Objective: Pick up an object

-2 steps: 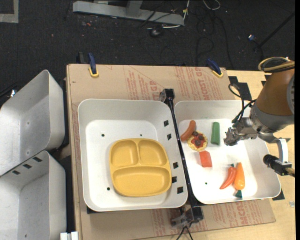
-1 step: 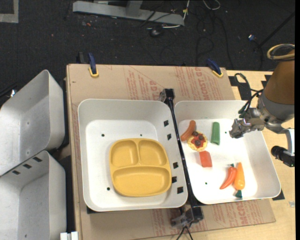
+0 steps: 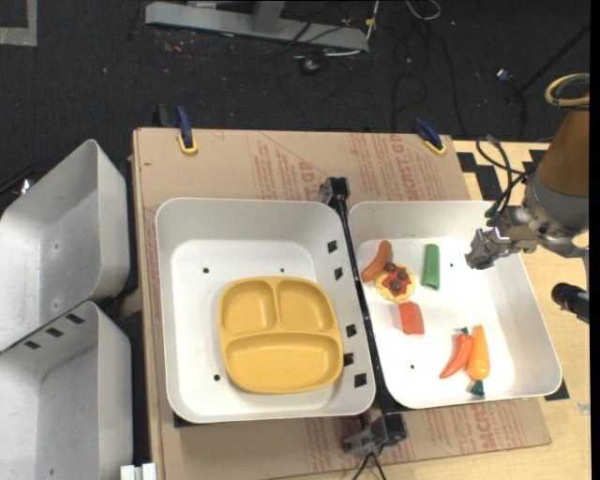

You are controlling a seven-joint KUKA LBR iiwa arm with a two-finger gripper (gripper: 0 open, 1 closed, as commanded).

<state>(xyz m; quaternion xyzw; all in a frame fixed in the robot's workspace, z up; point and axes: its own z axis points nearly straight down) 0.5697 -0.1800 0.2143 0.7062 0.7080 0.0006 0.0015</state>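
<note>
Dark speckled carpet [image 3: 84, 84] runs across the top, black cables [image 3: 412, 89] snaking over it — a grey metal bar [image 3: 253, 26] lies up there too. Below, a brown board [image 3: 281, 155] tops the bench, two yellow-tipped clamps [image 3: 187, 131] gripping its far edge — even, flat light.

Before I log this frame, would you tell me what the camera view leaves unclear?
- Claw: small and dark over the right bin; its fingers' state cannot be told.
- Arm: cut off by the right edge.
- Tart: its dark topping is too small to identify.
- Green piece below the peppers: mostly hidden by them.
</note>
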